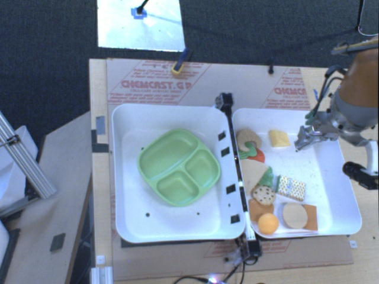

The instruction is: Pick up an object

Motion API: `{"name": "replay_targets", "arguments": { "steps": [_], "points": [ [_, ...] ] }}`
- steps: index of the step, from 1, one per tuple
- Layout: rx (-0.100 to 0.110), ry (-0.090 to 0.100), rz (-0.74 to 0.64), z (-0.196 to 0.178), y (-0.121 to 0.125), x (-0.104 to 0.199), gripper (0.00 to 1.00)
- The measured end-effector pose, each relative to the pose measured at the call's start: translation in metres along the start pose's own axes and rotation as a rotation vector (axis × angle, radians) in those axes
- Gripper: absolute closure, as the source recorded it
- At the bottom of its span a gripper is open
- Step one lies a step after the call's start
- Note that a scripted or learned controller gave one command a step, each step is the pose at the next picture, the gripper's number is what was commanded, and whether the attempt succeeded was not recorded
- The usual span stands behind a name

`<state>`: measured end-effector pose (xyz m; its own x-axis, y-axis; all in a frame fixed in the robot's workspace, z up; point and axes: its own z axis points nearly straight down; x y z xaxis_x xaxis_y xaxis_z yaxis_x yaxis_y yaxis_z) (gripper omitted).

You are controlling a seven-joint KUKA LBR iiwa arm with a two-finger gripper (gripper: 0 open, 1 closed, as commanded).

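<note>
Camera view: my pincer (303, 139) hovers over right bin (331, 176), far edge, beside cheese (279, 138); can't tell whether it's apart. Descend squarely over cheese before closing.

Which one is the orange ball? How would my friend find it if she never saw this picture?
Start at the right-hand white bin, the one full of toy food. Go to its front corner next to the divider between the two bins; the orange ball sits there, touching the round tan disc. It is the one round, bright orange thing, while its neighbours are flat pieces.
</note>
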<state>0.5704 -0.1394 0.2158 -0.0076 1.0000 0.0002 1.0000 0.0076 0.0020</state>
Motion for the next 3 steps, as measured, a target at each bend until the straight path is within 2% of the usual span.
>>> {"name": "replay_targets", "arguments": {
  "steps": [1, 2, 3],
  "points": [
    [0.001, 0.001, -0.001, 0.005, 0.001, 0.052, 1.00],
    [-0.001, 0.002, -0.003, -0.005, 0.003, 0.109, 1.00],
    [-0.003, 0.002, -0.003, -0.017, 0.025, 0.162, 1.00]
  ]
}}
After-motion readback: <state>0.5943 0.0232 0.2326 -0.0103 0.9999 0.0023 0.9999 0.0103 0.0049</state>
